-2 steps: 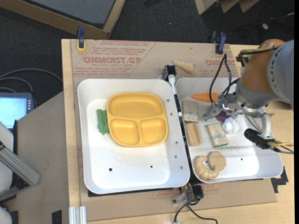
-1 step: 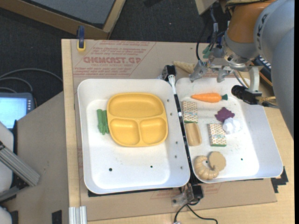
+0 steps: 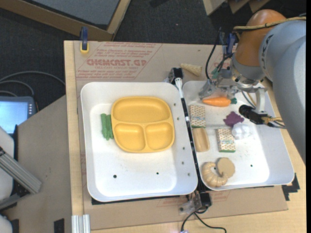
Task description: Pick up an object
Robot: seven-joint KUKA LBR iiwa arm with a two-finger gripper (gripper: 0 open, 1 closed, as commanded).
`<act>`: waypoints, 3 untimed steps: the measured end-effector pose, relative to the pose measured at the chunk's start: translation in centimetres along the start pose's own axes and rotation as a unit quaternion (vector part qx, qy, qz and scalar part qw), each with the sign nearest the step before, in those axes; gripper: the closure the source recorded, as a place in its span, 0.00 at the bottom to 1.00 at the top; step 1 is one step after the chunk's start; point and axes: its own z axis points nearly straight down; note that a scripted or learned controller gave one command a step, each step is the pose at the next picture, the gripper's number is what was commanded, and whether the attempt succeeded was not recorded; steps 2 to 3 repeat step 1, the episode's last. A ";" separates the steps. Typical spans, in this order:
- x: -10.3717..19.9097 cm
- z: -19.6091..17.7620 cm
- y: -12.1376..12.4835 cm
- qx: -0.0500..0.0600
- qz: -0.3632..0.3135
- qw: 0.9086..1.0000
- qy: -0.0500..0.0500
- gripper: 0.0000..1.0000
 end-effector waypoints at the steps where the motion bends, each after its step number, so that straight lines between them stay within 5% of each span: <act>1: -7.0 1.9 -0.4 0.005 0.002 1.000 0.001 0.00; 3: -7.0 1.9 -0.4 0.005 0.002 1.000 0.001 0.00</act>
